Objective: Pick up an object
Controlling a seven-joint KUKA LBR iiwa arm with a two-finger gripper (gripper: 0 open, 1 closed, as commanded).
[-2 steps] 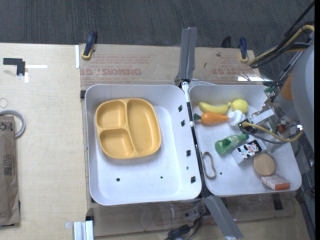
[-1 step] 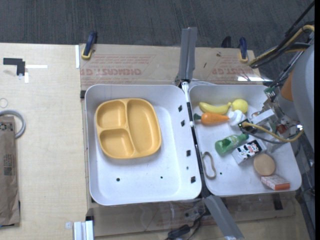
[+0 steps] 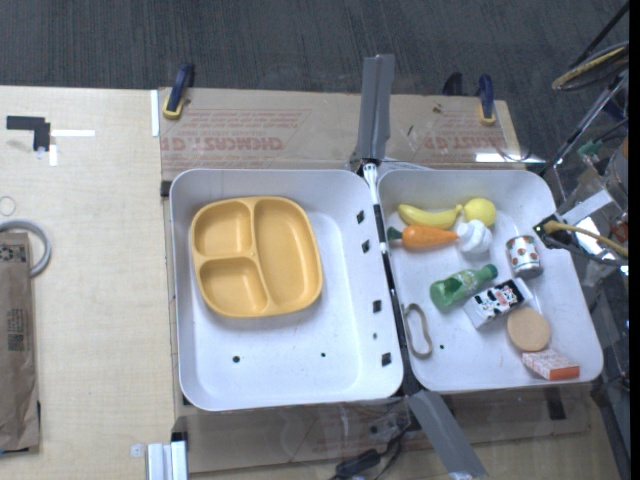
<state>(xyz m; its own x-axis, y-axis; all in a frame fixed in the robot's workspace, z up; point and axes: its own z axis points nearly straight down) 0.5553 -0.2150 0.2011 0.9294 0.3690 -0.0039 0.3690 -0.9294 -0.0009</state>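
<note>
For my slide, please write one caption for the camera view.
Two white bins seen from above: a yellow divided plate in the left bin, toy food and small items such as a banana in the right bin.

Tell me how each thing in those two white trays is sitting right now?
yellow divided plate: flat, right way up, left bin
banana: lying flat
lemon: beside banana tip
carrot: on its side
green bottle: on its side
small can: upright
milk carton: lying down
cookie: flat
orange block: flat
</note>
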